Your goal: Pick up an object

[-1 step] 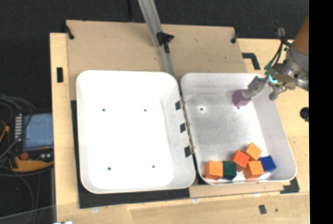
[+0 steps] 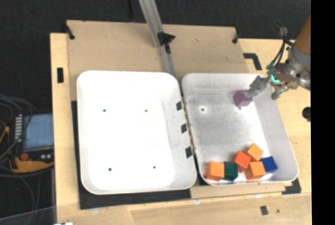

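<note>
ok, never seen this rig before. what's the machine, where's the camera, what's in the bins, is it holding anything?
One camera, fixed above the bench, looks down at a slant. The machine is a grey robot arm with an orange band, reaching in from the picture's right; its gripper hangs over the upper part of the right bin.

Two shallow white bins sit side by side. The left bin shows just a few small dark dots. In the right bin, a small purple object lies right at the gripper's tip; I cannot tell whether it is gripped or merely beside it. Along that bin's near edge is a cluster of cubes: orange ones, a green one and a blue one.

A metal rail rises from the bench behind the bins.
</note>
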Robot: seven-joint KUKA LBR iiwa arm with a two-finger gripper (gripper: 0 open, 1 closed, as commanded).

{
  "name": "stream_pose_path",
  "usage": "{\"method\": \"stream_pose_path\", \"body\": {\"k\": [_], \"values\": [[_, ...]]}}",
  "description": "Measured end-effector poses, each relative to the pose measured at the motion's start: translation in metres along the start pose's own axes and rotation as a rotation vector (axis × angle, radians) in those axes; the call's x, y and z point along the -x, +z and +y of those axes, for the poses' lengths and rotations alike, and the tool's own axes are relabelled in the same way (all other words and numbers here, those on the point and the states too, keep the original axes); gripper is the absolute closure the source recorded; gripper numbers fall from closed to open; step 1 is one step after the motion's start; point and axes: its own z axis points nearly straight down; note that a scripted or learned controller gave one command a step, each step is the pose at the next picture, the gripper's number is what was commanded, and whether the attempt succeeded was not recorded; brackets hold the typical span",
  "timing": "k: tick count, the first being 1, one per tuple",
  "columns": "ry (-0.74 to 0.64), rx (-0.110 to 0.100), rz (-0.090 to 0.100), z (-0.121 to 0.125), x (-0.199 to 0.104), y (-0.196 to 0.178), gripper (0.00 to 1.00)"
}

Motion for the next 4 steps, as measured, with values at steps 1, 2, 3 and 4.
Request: {"method": "stream_pose_path", "body": {"k": [1, 2, 3, 4], "values": [[0.005, -0.004, -0.001, 0.006, 0.004, 0.045, 0.0], [0.005, -0.004, -0.001, 0.01, 0.008, 0.088, 0.0], [0.008, -0.005, -0.001, 0.009, 0.009, 0.14, 0.0], [0.01, 0.003, -0.002, 0.011, 0.009, 0.126, 1.0]]}}
